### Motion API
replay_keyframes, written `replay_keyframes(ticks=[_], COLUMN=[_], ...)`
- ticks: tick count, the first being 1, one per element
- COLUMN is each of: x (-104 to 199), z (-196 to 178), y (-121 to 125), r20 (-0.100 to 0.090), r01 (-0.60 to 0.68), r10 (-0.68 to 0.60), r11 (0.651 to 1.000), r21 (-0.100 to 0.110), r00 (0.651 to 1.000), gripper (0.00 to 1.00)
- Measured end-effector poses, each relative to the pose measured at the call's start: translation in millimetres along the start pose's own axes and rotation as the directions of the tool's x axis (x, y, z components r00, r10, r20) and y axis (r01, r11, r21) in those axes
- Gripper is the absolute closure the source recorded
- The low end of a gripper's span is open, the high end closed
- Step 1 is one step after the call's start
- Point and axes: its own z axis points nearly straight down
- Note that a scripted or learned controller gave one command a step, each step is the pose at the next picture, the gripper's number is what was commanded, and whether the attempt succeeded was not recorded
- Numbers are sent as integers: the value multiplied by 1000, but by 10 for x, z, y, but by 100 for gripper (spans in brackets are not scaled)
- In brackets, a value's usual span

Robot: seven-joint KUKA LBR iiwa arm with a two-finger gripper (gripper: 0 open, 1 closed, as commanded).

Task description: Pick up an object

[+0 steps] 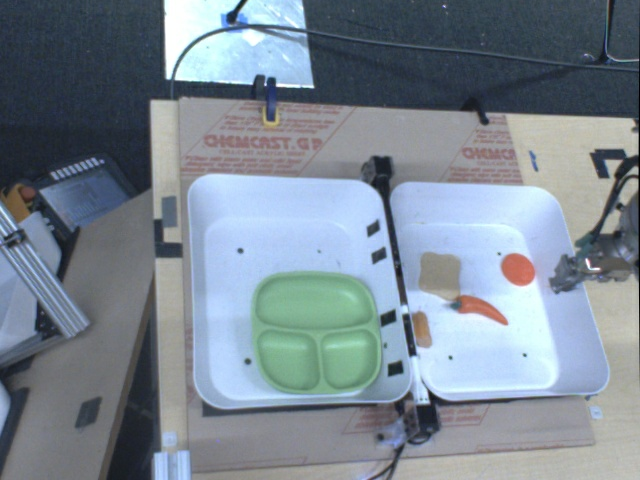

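I'm seeing two white bins sitting side by side on the table (330, 128), touching along the middle. Left bin (215, 268) is holding a green divided plate (316, 331) w/ three compartments, lying flat toward the near side. Right bin (560, 298) is holding four small things: a tan flat piece (439, 273), prob. a toast slice, near the centre; an orange round item (517, 269) to its right, apart from it; an orange-red carrot-like piece (482, 309) w/ a green tip lying just in front of the toast; and a small brownish stub (421, 329) resting near the divider. The gripper (566, 274) is sitting at the right bin's right rim, close to the round item but not touching it, nothing btwn its fingers as far as I'm making out.
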Motion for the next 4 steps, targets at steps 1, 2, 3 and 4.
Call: replay_keyframes(ticks=[1,2,3,4], x=[510,1092,1666,2151], z=[97,22,-68,33], y=[226,478,693,939], r20=[-3,-3,-4,-4], r01=[6,7,6,6], r10=[-6,-7,-6,-6], r11=[1000,1000,1000,1000], r21=[2,1,1,3], r00=[1000,1000,1000,1000], gripper=[100,100,100,100])
